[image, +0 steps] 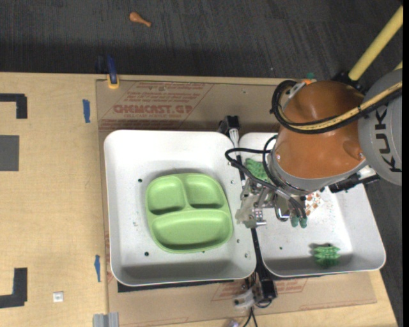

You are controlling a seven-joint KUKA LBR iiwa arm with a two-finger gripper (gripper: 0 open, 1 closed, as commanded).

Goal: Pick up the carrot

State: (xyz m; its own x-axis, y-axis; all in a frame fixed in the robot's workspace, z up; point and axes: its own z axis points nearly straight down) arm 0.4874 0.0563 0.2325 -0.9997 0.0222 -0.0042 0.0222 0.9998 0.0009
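My gripper [273, 214] hangs over the left part of the right bin [358, 211], just right of the wall between the bins. Its fingers [252, 214] stand open with nothing between them. The orange wrist band and grey arm cover much of that bin. A small orange-speckled bit [313, 203] peeks out from under the wrist, right of the gripper; I cannot tell whether it is the carrot. A small orange carrot-shaped thing [139, 19] lies on the dark floor far behind the bench.
A green divided plate [188, 212] lies in the left bin [121, 191]. In the right bin, a green leafy toy [326, 253] rests near the front wall and another green piece [255, 168] shows behind the gripper. Black cables run along the divider.
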